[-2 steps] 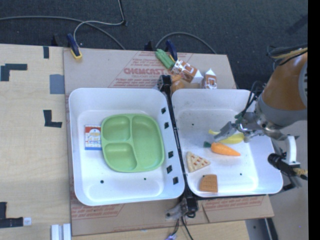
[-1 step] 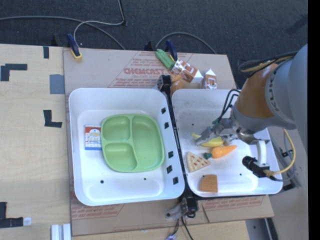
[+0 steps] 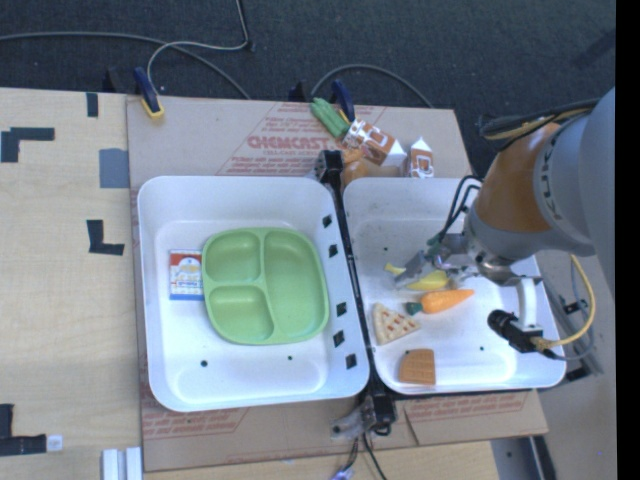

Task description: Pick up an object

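Where the arm (image 3: 545,193) reaches in from the right, the gripper (image 3: 432,261) is seen low over the right bin (image 3: 395,208), its tip just above a banana (image 3: 428,282); whether it is open or closed cannot be told.

Right bin, contents:
- banana, yellow, touching or nearly touching the gripper tip
- carrot (image 3: 447,301), orange, just below the banana and beside it
- waffle wedge (image 3: 394,323), tan, pointed, lower left of the carrot
- bread piece (image 3: 418,367), brown, near the bin's lower edge

Left bin (image 3: 160,268), contents:
- green plate (image 3: 266,285), three compartments, lying flat at the middle
- small card (image 3: 186,274), partly tucked under the plate's left edge

Behind the bins, on the cardboard (image 3: 230,133) — a green item (image 3: 330,117) and small cartons (image 3: 372,146), grouped near the divider's far end.
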Controlling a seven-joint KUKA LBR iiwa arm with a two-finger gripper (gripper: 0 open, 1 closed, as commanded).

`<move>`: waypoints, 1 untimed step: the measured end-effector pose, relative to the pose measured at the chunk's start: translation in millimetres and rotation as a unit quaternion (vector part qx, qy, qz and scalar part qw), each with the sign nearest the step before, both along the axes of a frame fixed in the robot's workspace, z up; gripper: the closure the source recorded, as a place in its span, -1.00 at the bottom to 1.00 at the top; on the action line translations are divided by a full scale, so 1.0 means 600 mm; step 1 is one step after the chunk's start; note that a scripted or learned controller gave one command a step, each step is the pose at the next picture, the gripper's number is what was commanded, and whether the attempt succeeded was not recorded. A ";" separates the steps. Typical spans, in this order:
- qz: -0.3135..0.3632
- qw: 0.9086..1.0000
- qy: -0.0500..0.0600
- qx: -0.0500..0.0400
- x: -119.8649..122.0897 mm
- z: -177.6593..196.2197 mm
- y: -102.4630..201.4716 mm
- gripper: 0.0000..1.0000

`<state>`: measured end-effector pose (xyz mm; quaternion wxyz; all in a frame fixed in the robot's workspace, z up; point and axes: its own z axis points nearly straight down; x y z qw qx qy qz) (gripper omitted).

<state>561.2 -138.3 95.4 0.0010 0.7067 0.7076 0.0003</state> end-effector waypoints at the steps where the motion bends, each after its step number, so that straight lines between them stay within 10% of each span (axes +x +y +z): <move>1: 0.001 1.000 0.000 0.001 0.005 0.149 0.139 1.00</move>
